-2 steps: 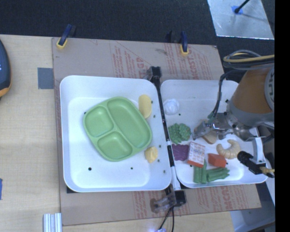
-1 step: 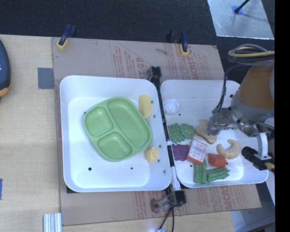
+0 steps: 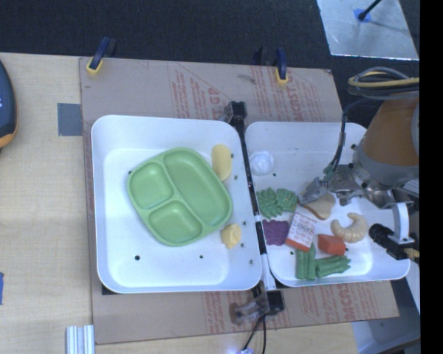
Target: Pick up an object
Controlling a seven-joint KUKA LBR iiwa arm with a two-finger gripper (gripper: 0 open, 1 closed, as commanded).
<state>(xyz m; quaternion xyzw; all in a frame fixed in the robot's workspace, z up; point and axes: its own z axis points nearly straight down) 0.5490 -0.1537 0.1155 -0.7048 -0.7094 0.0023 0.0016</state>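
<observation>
So the arm (image 3: 387,142) is reaching in over the right edge of the table, and the claw (image 3: 326,190) is hanging low inside the right bin (image 3: 280,135), right above a pile of toy food. I honestly can't tell whether the claw is apart or together; the metal bits are blurring into the stuff underneath.

The thing sitting closest under it is a tan bread-looking piece (image 3: 321,207), roughly in the middle of the right bin. Just beside that, toward the table's right edge, a croissant (image 3: 351,228) is lying, with an orange-red piece (image 3: 331,245) next to it and green bean-ish sticks (image 3: 319,265) lying toward the near edge. A small white and red packet (image 3: 302,228) is lying flat, with a purple piece (image 3: 275,232) and a leafy green piece (image 3: 275,200) near the divider between the bins.

The left bin (image 3: 111,198) is holding a green divided plate (image 3: 179,195) with two yellow pieces, one (image 3: 221,161) touching its far rim and one (image 3: 231,234) at its near side.

My guess on handling: the bread piece is looking like light, stiff plastic, probably a bit slick, so it's likely going to skid if pinched on a curved spot. I'd be going across its narrow sides, straight down. The croissant's middle would be the backup. The flat packet is looking like the worst pick, nothing to get under.
</observation>
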